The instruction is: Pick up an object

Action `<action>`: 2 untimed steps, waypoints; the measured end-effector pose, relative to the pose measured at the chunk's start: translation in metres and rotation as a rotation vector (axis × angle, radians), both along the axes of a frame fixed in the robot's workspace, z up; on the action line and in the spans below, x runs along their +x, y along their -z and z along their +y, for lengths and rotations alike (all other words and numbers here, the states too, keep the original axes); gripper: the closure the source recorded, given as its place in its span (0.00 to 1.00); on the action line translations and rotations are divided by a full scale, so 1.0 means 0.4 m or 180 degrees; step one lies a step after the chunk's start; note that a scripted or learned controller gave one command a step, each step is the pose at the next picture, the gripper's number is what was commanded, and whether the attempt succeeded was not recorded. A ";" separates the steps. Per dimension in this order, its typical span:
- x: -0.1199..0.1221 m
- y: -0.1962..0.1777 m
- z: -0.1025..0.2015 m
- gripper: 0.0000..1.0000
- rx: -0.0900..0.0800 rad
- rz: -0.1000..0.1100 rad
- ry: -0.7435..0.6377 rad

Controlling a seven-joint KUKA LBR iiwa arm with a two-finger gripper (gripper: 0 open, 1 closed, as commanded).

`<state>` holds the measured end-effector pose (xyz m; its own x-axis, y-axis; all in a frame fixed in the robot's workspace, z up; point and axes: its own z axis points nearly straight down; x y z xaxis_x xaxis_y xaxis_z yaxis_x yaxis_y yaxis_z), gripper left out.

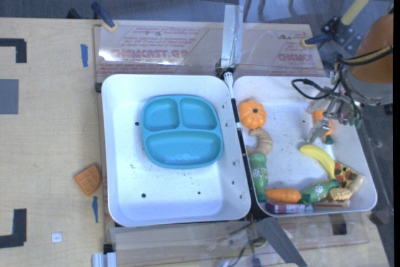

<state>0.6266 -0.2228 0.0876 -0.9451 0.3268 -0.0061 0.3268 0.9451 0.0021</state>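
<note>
The task does not say which toy to take, so the closest one is my guess: the yellow banana (319, 158), lying in the right bin (284, 110) near its right wall. The gripper (325, 125) hangs just above the banana's upper end, with a small orange bit (319, 114) beside it, and I cannot tell if it is gripping anything or not. The banana is curved and smooth, so it could slip out or spin away when squeezed. Just below it, along the bin's near edge, toys are packed close: a pizza slice (345, 173), a carrot (283, 195), a green veggie (258, 172) and more. If the gripper comes down a bit off, it could bump those, or catch two things at once. The right wall is close too, and the gripper might hit it. The orange pumpkin (252, 114) sits near the wall between the bins, with room around it, so it may be easier. The left bin (125, 134) holds a blue plate (181, 131). A waffle (88, 179) lies on the tabletop (44, 134), left of the bins.
</note>
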 end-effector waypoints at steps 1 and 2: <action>-0.002 0.000 0.001 0.00 0.0001 0.0000 0.0058; -0.004 0.000 0.014 0.00 0.0000 0.0000 0.0279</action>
